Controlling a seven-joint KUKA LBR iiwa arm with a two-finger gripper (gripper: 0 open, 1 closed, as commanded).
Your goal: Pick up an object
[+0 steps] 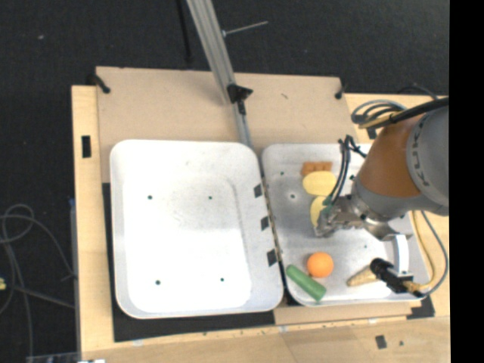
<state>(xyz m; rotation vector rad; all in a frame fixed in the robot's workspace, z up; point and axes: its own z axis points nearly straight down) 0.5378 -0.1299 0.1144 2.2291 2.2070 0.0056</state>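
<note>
My gripper (pixel 327 223) hangs low over the middle of the right bin (pixel 286 174), reaching in from the right. Its tip sits at the lower end of a yellow object (pixel 315 210), which the wrist partly covers. Just above lies a second yellow piece (pixel 318 181), and behind that an orange-brown block (pixel 317 168). An orange ball (pixel 321 265) rests toward the bin's front. A green cylinder (pixel 305 283) lies at the front left corner. A tan cone-shaped thing (pixel 361 277) lies at the front right.
The left bin (pixel 181 225) stands beside the right one, its white floor bare. A grey metal rail (pixel 215 48) slants down from the top to the gap between the bins. Clips line the divider between the two bins.
</note>
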